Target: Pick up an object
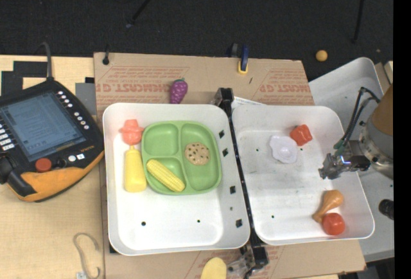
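The gripper (329,167) hangs at the right bin's (270,233) 3 o'clock edge; jaw state cannot be told. The orange cone toy (329,202), at 6 o'clock from it, should be approached squarely.

Two white bins (167,233) (302,233), one green tray (181,157), roughly nine toy foods, one pendant (45,136), one gripper (334,165)

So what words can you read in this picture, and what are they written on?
Red print on the cardboard sheet behind the bins, left side: seems upside down; too blurred to read.
Same red print on the cardboard's right side: also unreadable.
Screen of the handheld control pad: lines of text, too small to read.
Its buttons: labels too small to read.
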You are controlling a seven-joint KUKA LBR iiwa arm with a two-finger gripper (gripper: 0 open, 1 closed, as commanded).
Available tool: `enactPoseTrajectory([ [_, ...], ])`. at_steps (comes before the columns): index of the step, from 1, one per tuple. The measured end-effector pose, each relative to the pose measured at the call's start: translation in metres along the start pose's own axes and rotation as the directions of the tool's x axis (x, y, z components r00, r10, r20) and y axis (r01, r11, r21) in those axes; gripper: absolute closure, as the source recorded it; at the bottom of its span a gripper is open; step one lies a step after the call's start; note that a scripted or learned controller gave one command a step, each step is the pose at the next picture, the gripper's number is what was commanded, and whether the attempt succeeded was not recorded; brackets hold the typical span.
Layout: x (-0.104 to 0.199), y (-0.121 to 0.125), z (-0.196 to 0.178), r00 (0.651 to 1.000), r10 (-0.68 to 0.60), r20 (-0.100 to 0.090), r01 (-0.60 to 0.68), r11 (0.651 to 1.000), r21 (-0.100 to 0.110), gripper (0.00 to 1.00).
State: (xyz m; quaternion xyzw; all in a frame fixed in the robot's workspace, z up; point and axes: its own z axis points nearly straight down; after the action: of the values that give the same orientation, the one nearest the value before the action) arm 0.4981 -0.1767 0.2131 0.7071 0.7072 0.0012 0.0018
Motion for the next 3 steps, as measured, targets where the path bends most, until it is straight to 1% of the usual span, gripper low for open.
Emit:
enactPoseTrajectory([
  [1, -0.001, 0.0, -0.015, 1.0, 0.0, -0.001, 0.0, 1.0, 0.004, 1.0],
  [2, 0.042, 0.031, -0.023, 1.0, -0.004, -0.003, 0.004, 1.0, 0.004, 1.0],
  [3, 0.089, 0.065, -0.019, 1.0, -0.003, -0.003, 0.003, 1.0, 0.005, 1.0],
])
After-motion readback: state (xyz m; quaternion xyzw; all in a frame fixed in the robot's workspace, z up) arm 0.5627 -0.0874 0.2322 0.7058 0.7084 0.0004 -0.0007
